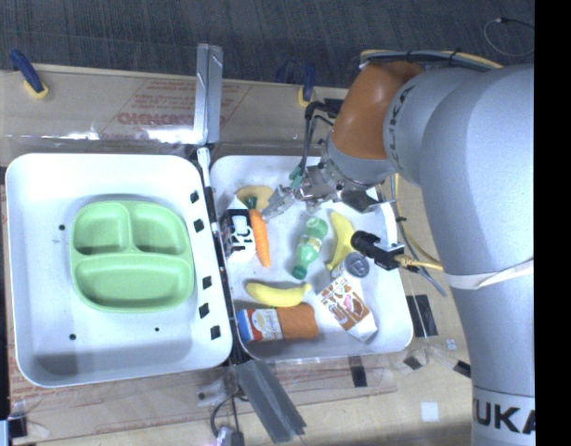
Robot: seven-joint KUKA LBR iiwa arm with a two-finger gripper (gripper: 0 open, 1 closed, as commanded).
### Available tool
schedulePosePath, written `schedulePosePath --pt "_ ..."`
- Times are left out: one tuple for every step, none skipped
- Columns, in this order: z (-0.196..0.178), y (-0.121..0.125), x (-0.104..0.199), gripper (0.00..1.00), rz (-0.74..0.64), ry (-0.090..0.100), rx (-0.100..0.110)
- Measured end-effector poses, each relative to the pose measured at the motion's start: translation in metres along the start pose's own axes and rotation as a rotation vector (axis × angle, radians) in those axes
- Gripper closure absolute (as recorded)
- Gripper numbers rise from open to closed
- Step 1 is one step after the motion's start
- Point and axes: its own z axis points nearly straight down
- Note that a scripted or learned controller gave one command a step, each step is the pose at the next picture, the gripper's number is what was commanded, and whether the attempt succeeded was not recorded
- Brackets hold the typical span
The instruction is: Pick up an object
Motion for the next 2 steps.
schedulePosePath --pt "-0.0079 0.0001 -0.0005 1.0 -0.004 0.0 0.003" --pt "-0.008 0.0001 -0.0004 0.0 -0.004 0.0 0.003"
